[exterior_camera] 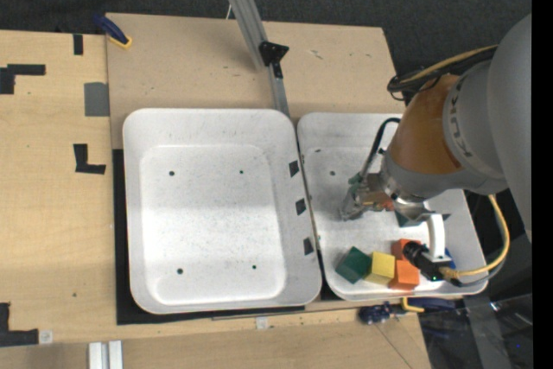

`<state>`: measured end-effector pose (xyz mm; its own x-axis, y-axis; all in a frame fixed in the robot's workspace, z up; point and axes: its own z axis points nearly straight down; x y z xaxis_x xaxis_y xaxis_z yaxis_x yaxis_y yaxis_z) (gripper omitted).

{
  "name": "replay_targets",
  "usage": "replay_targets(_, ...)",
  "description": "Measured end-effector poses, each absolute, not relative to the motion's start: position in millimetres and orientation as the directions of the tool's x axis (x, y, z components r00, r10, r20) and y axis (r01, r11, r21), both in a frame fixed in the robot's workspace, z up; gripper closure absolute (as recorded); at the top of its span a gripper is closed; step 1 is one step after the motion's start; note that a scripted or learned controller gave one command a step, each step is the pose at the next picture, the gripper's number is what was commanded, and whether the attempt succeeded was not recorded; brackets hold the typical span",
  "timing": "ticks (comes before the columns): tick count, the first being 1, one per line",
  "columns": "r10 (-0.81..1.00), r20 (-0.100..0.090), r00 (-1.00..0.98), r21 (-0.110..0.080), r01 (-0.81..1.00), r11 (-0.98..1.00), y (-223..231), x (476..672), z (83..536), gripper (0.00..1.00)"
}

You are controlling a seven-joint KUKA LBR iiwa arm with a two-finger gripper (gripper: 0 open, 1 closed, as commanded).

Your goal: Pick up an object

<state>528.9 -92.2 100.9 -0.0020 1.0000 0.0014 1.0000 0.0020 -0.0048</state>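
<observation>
Down at the near edge of the right bin (339, 134) sits a small huddle of blocks: a green block (352, 264) on the left, a yellow block (382, 265) pressed against it, an orange block (405, 274) touching the yellow one on its far side, and a darker red-brown block (402, 248) just behind them. Any of these would do for the pick, and all of them lie flat on the bin floor, none lifted.

The gripper (354, 205) hangs over the middle of that same bin, up and to the left of the cluster, near it but clearly apart from it. From where I stand the fingers look drawn fairly close together with their tips pointing down at bare white floor, and I see nothing between them. The grey arm (501, 108) with its orange band (423, 134) comes in from the right and covers much of the bin's far right side, so there may be things under it that I cannot make out.

The left bin (138, 143) shows only its white floor with a few dark dots.

By my reckoning the job has not really got under way. Nothing is gripped and nothing is raised. What is left is nearly all of it: move over one block, come down around it, close, and lift it clear.
</observation>
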Motion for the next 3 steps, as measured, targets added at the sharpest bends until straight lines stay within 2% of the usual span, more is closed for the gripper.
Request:
replay_targets(1,1.0,-0.001,0.0,0.005,1.0,0.0,-98.5,532.7,161.3,1.0)
replay_targets(2,1.0,-0.001,-0.002,0.005,1.0,0.002,-98.4,534.0,214.1,1.0)
replay_targets(3,1.0,0.002,-0.008,-0.001,1.0,0.008,-36.1,549.2,213.8,1.0)
